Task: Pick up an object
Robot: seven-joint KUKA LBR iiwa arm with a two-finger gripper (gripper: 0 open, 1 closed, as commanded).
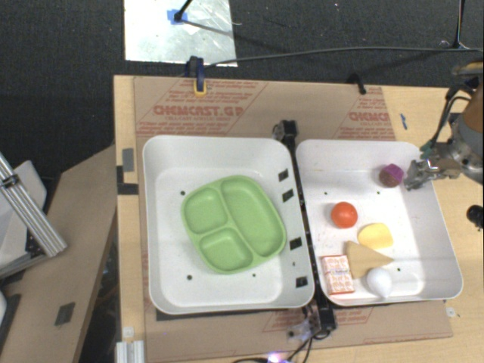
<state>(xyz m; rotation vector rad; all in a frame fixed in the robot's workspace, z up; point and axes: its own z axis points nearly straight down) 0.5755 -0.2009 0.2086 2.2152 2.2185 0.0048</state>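
The pick is not yet made: the pincer (pixel 418 171) sits at the right bin's (pixel 446 267) upper right edge, just beside a purple ball (pixel 391 175). Whether it is open or grips anything I cannot tell. The tomato (pixel 344 215), lemon (pixel 375 235) and egg (pixel 379 281) lie lower in that bin.

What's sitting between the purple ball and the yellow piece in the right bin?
In the camera view, bare white floor of the right bin separates the purple ball from the yellow piece; the orange ball sits off to the left.

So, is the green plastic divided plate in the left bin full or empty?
Empty. All three compartments of the green plastic divided plate show bare green plastic, and nothing lies on it.
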